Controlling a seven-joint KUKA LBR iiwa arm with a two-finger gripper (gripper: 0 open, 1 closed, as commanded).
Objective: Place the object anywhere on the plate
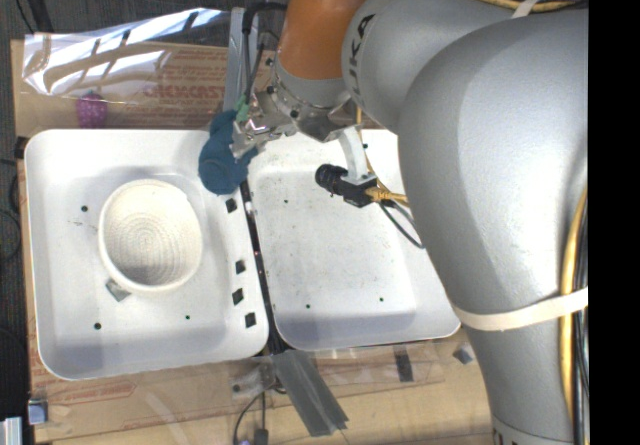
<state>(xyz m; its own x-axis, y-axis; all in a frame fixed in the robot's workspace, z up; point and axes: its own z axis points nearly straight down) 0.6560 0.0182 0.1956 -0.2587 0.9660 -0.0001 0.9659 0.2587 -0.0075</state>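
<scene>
A white ribbed plate (150, 233) lies in the left bin (60, 333), left of centre. A blue, soft-looking object (222, 165) hangs over the back of the divider between the two bins, up and to the right of the plate. My gripper (243, 129) sits right on top of it, and the object's teal upper end is caught between the fingers. The gripper is shut on it. The grey arm with its orange band (315, 23) reaches in from the right and covers the far right corner of the right bin (340, 303).
A black connector with a cable (345, 185) hangs from the wrist over the right bin. A small grey scrap (117, 290) lies at the plate's near-left edge. Behind the left bin, a purple item (92, 111) and shiny plastic film (110, 48) rest on cardboard.
</scene>
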